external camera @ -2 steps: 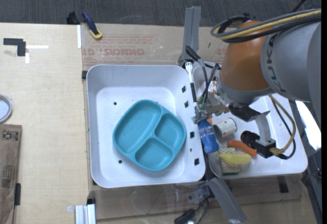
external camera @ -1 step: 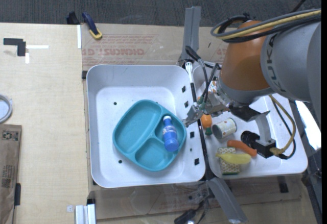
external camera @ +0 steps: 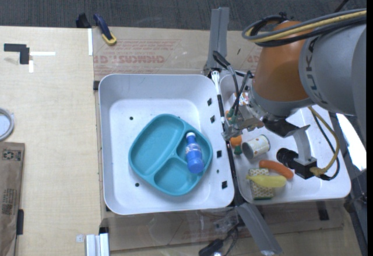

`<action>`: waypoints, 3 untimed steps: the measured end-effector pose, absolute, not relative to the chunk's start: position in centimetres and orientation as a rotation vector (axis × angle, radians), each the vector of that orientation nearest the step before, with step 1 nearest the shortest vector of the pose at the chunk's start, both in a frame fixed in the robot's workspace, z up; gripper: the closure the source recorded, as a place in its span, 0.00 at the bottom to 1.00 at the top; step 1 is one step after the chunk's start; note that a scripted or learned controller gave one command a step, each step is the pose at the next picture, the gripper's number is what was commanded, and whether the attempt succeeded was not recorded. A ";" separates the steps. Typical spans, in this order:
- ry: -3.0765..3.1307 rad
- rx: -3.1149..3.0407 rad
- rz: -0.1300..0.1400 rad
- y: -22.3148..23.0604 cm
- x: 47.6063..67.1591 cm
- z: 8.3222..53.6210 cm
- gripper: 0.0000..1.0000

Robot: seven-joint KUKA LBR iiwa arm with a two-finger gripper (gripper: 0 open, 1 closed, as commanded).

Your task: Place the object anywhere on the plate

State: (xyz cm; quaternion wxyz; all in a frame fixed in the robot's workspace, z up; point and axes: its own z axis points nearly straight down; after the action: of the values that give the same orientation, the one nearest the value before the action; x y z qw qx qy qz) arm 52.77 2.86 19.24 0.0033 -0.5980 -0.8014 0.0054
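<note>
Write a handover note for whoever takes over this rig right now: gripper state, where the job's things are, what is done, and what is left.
Gripper: hangs over the left edge of the right bin, beside the wall between the bins; open or shut cannot be told.
Things: the blue bottle lies on the teal plate, toward its right side, in the left bin. A white cup, a carrot and a yellow item sit in the right bin.
Done: the bottle appears placed on the plate.
Left: probably nothing but retracting the arm.
</note>
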 end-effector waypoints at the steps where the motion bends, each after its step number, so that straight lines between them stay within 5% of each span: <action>1: -2.509 -1.887 0.009 8.3 50.8 21.6 1.00; 2: -2.574 -1.792 0.009 3.6 47.8 18.7 1.00; 3: -2.765 -1.489 0.004 4.4 48.0 21.2 1.00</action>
State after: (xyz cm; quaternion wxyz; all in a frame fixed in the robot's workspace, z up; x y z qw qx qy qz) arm 47.96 4.39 21.19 0.0006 -0.4741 -0.8805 0.0014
